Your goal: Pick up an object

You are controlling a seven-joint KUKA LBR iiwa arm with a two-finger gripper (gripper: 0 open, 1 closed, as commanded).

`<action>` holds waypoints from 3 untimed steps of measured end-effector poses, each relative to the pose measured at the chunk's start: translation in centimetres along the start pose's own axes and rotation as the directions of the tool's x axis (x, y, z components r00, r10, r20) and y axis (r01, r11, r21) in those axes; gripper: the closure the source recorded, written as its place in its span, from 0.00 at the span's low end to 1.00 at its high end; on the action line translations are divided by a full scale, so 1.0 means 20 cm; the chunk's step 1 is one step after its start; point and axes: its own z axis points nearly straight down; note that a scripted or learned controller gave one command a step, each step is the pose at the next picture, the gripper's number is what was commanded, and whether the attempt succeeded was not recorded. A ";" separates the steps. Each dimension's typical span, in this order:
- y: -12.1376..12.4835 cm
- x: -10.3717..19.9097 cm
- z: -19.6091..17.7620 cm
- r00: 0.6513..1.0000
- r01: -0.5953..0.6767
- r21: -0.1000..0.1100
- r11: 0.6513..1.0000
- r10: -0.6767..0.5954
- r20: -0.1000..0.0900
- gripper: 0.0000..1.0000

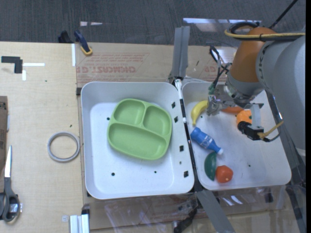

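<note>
While the hand (213,106) hangs low in the right bin (252,171) beside the banana (198,110), its grip unreadable, it should centre over the fruit's curve, descending squarely before closing, clear of the blue bottle (205,141).

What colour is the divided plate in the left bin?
Light green, seen clearly in the camera view.

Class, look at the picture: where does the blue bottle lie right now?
The blue bottle lies in the right bin, near its left wall, below the banana and above the green vegetable.
</note>
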 end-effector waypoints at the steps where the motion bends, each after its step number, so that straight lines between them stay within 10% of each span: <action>1: 0.11 -0.42 0.03 1.000 -0.005 -0.004 1.000 0.005 -0.001 1.00; 2: 0.11 -0.22 -0.41 1.000 -0.001 -0.004 1.000 0.001 0.000 1.00; 3: 0.06 -0.52 0.03 1.000 -0.005 -0.005 1.000 0.005 0.000 1.00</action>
